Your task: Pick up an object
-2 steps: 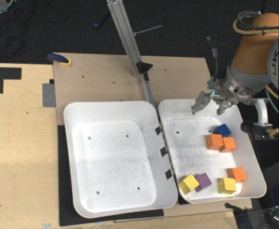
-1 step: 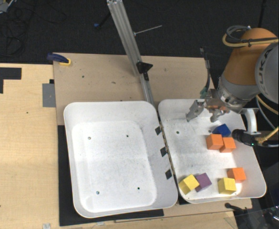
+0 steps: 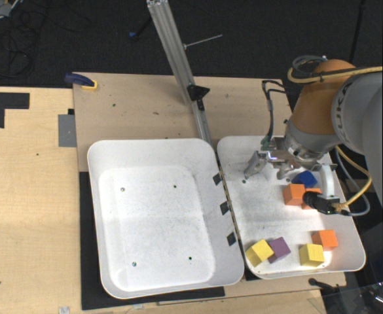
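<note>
My gripper (image 3: 268,169) hangs over the upper part of the right bin (image 3: 243,149), open, with bare bin floor between its fingers. Just right of it lie an orange block (image 3: 294,193) and a blue block (image 3: 304,178), the blue one partly hidden by the wrist. Along the bin's near side sit a yellow cube (image 3: 260,251) touching a purple cube (image 3: 279,247), then another yellow cube (image 3: 311,254) with a small orange block (image 3: 326,239) behind it.
The left bin (image 3: 99,156) adjoins the right one, joined by black clips (image 3: 222,207). A slanted metal rail (image 3: 178,64) rises behind the bins. Cables and a black connector (image 3: 323,203) hang by the wrist.
</note>
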{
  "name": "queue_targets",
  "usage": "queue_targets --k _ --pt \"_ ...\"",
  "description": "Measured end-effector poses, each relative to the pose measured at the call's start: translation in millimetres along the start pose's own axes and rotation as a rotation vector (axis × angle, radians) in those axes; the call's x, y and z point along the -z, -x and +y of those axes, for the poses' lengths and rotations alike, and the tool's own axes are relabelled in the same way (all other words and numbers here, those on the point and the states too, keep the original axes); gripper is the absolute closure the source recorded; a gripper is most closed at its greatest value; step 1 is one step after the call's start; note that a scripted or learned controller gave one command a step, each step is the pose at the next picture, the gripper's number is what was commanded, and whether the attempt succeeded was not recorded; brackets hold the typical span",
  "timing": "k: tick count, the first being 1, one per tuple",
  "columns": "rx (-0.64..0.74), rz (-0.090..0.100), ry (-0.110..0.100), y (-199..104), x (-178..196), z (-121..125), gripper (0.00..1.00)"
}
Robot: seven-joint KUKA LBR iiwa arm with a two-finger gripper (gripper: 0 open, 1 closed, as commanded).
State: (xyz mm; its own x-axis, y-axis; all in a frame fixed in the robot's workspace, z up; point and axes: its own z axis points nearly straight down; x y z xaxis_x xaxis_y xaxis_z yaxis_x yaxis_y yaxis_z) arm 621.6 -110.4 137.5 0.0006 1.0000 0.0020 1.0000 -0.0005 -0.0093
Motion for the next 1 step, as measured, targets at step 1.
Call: queue_targets --k 1 --pt "0.001 -0.002 0.008 -0.7 -46.8 1.1 0.00"
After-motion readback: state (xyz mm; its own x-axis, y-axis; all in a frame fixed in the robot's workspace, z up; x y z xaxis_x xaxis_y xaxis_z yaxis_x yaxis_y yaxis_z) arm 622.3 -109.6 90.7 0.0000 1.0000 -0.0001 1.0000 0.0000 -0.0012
